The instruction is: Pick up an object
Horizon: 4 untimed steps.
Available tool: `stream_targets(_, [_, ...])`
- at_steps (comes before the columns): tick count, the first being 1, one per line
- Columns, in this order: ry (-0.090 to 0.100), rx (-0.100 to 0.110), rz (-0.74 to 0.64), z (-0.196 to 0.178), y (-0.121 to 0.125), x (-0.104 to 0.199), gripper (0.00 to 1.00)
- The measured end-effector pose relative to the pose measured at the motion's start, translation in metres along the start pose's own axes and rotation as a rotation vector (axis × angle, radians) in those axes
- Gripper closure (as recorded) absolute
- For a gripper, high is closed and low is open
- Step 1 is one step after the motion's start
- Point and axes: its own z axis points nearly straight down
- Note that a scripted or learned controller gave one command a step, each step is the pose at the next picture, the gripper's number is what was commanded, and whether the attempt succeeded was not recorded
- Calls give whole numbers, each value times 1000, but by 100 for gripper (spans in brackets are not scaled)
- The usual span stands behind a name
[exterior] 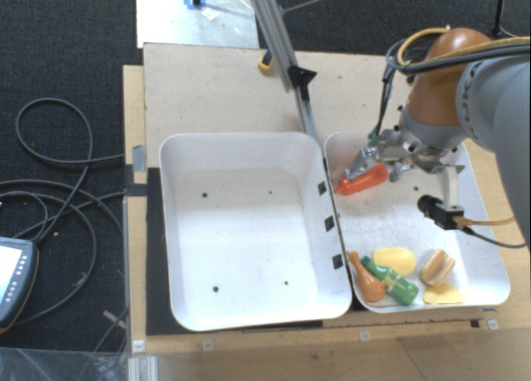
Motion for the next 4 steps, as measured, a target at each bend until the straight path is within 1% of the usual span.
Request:
stream_targets(1, [-1,-8,1,-14,2,-1,100])
stream_targets(2, [-2,-12,1,-75,-4,-4,100])
stream_targets(3, [-2,-11,-3,-120,-6,-4,100])
stream_targets(4, [-1,-8,-4,-138,-5,-4,100])
